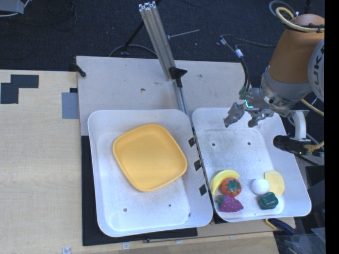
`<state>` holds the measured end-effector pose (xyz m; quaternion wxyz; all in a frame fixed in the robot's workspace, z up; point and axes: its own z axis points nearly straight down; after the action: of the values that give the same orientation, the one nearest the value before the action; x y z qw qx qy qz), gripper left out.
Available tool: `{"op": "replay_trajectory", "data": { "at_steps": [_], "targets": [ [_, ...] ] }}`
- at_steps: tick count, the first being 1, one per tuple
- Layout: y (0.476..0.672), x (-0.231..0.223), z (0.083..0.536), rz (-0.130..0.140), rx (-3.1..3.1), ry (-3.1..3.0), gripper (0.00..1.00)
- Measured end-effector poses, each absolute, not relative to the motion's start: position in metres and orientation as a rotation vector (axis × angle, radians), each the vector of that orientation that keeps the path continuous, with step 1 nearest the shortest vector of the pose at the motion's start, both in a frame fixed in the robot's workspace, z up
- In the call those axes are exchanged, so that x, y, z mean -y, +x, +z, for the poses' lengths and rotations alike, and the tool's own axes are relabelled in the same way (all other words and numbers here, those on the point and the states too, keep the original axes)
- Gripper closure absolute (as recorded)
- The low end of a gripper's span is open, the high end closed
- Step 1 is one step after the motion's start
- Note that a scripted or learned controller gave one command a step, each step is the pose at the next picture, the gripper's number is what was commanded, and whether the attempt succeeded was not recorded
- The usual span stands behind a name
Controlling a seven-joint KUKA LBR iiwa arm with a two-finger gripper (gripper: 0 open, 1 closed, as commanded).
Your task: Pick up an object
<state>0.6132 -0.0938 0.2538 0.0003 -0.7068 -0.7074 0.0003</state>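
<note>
My gripper [244, 118] hangs over the far edge of the right bin [238, 147], fingers spread open with nothing between them. Small toy foods lie clustered at the bin's near end, well below the gripper: a yellow banana [224, 177], a red tomato [231, 187], purple grapes [230, 203], a white egg [260, 186], a green piece [268, 200] and a pale yellow round piece [275, 181]. A yellow square plate [149, 156] lies in the left bin [106, 205].
A slanted aluminium post [160, 39] rises behind the bins. Black clips [197, 164] line the seam between the bins. A black fixture [290, 143] sticks out at the right bin's right edge. The wooden bench [37, 168] stretches to the left.
</note>
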Motion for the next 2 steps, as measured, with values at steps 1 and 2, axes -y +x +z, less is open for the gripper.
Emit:
{"op": "replay_trajectory", "data": {
  "at_steps": [1, 2],
  "targets": [
    [0.613, 0.094, 0.254, 0.001, 2.222, -2.220, 0.00],
    [0.609, 0.086, 0.196, 0.005, 2.220, -2.218, 0.00]
  ]
}}
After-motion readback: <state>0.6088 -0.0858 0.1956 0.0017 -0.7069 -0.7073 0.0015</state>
